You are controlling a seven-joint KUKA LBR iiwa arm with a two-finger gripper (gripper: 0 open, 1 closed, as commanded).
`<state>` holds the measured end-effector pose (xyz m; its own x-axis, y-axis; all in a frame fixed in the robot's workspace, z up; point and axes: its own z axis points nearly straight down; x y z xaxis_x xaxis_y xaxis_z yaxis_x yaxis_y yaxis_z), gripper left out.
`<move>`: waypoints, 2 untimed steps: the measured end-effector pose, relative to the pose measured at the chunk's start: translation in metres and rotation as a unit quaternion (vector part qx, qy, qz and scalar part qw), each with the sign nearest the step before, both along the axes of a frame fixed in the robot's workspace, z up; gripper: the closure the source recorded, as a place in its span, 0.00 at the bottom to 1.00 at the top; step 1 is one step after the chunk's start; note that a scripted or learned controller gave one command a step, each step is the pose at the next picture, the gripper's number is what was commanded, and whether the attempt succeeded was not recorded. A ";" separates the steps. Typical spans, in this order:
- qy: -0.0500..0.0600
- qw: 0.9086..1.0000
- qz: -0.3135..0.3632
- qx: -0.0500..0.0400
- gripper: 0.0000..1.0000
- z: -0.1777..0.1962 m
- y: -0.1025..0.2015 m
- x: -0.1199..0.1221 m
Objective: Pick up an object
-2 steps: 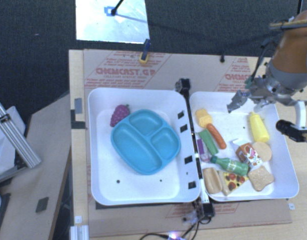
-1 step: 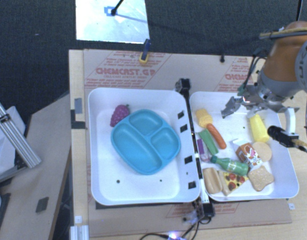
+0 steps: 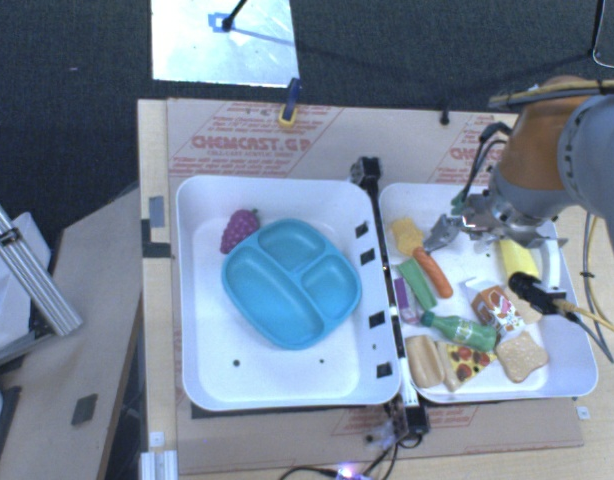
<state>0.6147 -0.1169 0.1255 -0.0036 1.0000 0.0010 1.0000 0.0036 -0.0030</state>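
Over the right bin [image 3: 577,368] my tool [image 3: 449,228] hangs above the toy food; whether it is spread or pressed together I cannot tell. Just below it lie a carrot [image 3: 434,275] and a green piece [image 3: 416,284], with a yellow piece [image 3: 407,236] beside them. Nearer the front lie a green bottle [image 3: 460,330], a pizza slice [image 3: 469,361] and toast [image 3: 520,357]. Across in the left bin [image 3: 202,268], a blue divided plate [image 3: 290,282] sits beside purple grapes [image 3: 239,229].

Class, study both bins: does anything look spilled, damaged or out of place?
Nothing looks spilled or broken. The odd one is the purple grape bunch, alone beside the blue divided plate in the left bin, while the other toy food crowds the right bin.
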 end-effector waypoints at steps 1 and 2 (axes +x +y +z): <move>-0.009 1.000 -0.002 -0.001 0.00 -0.036 0.000 0.005; -0.010 1.000 -0.001 -0.002 1.00 -0.025 -0.001 0.005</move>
<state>0.6201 -0.1175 0.1006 -0.0009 1.0000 -0.0031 0.9998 0.0009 0.0173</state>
